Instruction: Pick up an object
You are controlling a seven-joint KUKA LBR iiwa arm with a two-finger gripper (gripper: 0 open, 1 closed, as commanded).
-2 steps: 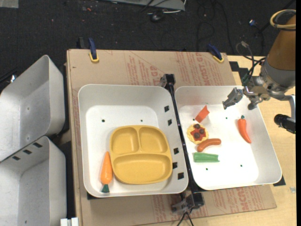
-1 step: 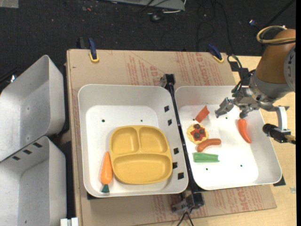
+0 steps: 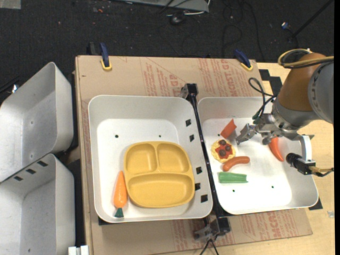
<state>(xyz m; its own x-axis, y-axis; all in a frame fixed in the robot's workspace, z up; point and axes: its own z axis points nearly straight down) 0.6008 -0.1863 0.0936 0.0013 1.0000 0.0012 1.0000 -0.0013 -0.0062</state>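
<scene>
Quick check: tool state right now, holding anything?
Tool: over the right bin, near the pizza slice; open or closed cannot be told, and nothing visibly held.

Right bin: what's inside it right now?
Right bin holds a red wedge, pizza slice, sausage, green bean and orange piece. The arm hides its upper right corner.

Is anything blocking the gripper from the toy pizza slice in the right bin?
Nothing visible does. The gripper hangs just right of and above the round yellow toy pizza slice, with bare bin floor between them. The red wedge lies above that line, the toy sausage below it.
</scene>
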